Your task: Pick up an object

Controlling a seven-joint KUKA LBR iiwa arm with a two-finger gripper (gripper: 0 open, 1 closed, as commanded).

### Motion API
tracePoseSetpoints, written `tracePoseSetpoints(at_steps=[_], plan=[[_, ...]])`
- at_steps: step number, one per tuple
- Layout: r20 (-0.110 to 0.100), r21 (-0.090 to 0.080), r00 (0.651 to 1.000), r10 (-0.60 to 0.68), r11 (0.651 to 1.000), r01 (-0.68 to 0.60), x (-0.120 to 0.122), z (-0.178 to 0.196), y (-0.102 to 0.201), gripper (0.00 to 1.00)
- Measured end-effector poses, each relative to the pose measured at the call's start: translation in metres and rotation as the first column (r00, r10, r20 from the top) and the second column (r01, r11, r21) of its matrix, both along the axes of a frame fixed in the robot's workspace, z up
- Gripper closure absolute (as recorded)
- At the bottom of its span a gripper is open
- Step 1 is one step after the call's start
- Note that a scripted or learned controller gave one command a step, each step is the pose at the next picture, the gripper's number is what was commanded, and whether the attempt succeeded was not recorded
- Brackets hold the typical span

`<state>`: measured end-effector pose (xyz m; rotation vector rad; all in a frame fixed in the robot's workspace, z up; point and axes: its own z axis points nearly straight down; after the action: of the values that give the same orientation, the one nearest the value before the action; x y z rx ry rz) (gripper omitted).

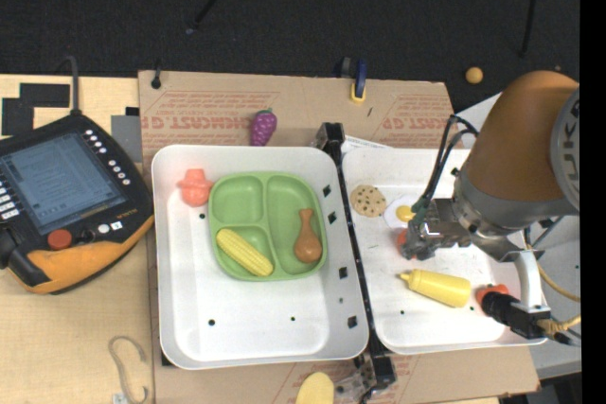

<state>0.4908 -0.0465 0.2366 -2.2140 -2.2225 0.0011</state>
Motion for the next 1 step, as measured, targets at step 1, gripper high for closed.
tracePoseSetpoints(at_steps=[1], plan=[[-0.002, -0.002, 1.000, -0.005, 1.000, 0.005, 0.0007, -0.0137, 0.0054, 1.00]])
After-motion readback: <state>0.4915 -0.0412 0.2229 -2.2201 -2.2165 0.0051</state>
